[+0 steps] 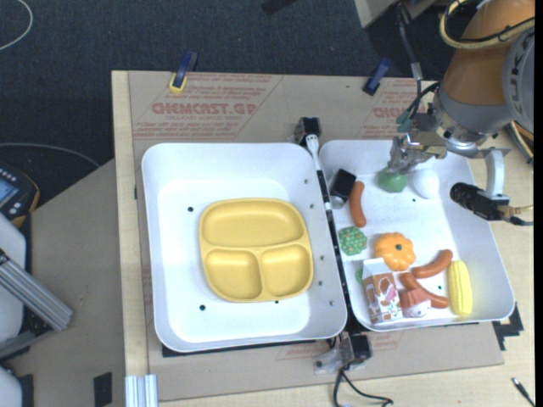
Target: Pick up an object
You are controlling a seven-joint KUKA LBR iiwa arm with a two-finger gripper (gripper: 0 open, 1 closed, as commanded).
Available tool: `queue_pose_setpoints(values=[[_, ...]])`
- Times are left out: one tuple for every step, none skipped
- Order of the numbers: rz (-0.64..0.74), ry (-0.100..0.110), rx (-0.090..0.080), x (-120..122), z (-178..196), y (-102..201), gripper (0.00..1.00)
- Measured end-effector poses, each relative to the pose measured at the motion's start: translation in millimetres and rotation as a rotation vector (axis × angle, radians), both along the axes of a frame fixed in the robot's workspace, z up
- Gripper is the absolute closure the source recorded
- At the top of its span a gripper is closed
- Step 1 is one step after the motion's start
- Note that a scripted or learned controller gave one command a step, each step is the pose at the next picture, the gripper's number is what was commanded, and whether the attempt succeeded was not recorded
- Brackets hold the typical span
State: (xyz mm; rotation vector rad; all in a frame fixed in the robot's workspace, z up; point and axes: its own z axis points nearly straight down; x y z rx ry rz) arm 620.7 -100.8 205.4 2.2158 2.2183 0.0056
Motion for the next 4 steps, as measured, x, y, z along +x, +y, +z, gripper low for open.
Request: queue_pose_setpoints(values=[[0.000, 0.002, 0.000, 1.0, 21.1, 0.0, 1.00], [0.004, 0.012, 0.005, -25.6, 13.2, 52.1, 1.00], [0.002, 0.003, 0.002, -16.3, 26.7, 69.2, 1.00], [-0.001, 0.009, 0.003, -26.8, 28.0, 71.2, 1.00]])
